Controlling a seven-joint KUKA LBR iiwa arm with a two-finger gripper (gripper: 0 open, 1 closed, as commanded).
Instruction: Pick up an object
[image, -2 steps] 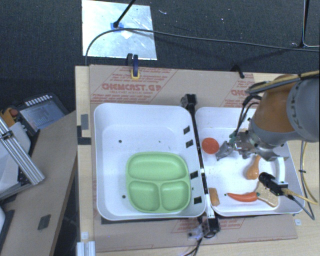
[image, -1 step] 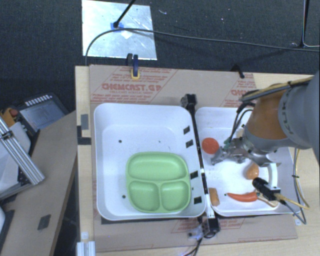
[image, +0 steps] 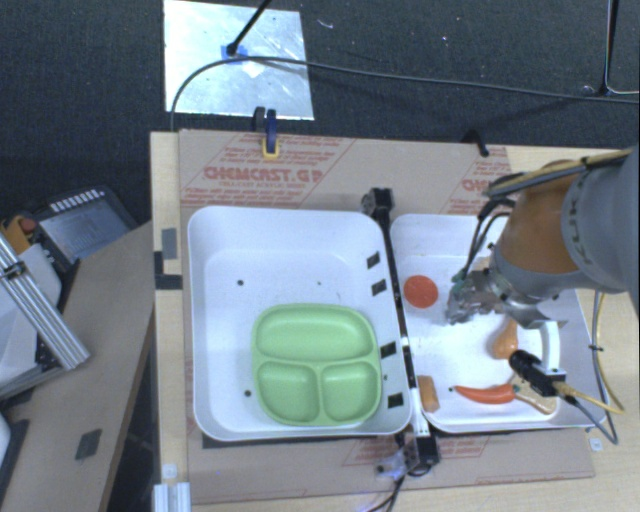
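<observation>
My gripper (image: 462, 300) hangs low over the middle of the right bin (image: 440, 232), reaching in from the right under the arm's orange band. A round orange-red object (image: 421, 291) lies just left of it, close to the bin's left wall. An orange oblong piece (image: 503, 338) sits below and right of the gripper, partly behind the arm's cabling. A red-orange chili-shaped object (image: 484, 394) lies along the bin's near edge, with a small tan block (image: 428, 393) at the near left corner. Nothing shows between the gripper's tips.
The left bin (image: 225, 240) holds a green three-compartment plate (image: 316, 362). A black divider strip (image: 390, 290) runs between the bins. A black clip with cables (image: 535, 372) hangs off the arm over the right bin's near right corner.
</observation>
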